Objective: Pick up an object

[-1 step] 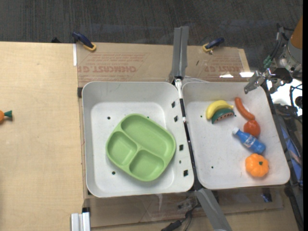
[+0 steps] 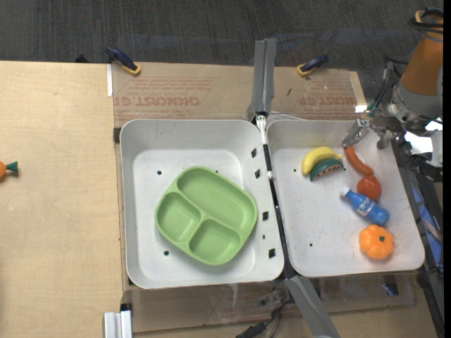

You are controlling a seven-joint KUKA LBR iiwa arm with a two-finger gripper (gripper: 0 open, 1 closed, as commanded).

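bench: pale wood top point(image 2: 56, 210); brown cardboard sheet point(image 2: 190, 94) under the far side of both bins, printed text upside down; two clamps point(image 2: 123, 60) on its far edge; dark carpeted floor beyond
left bin point(image 2: 141, 153): shallow, white; holds a green divided plate point(image 2: 206, 215), three compartments, lying flat near the middle
right bin point(image 2: 310, 245): landmark for the rest; shallow, white, touching the left bin along a grey divider rail
banana point(image 2: 318, 157): yellow, far-left part of right bin; a small watermelon slice point(image 2: 328, 168) just beside it
sausage point(image 2: 358, 161): orange-red, elongated, tilted; far-right part of right bin, just under the gripper
tomato point(image 2: 368, 186): red-orange, round, just nearer than the sausage
bottle point(image 2: 366, 206): blue, white label, lying on its side, right half of right bin
pumpkin point(image 2: 375, 243): orange, near-right corner of right bin
gripper point(image 2: 368, 131): over far-right corner of right bin; cannot tell its state
stray: small orange toy point(image 2: 5, 170) at bench's left edge, well apart from right bin
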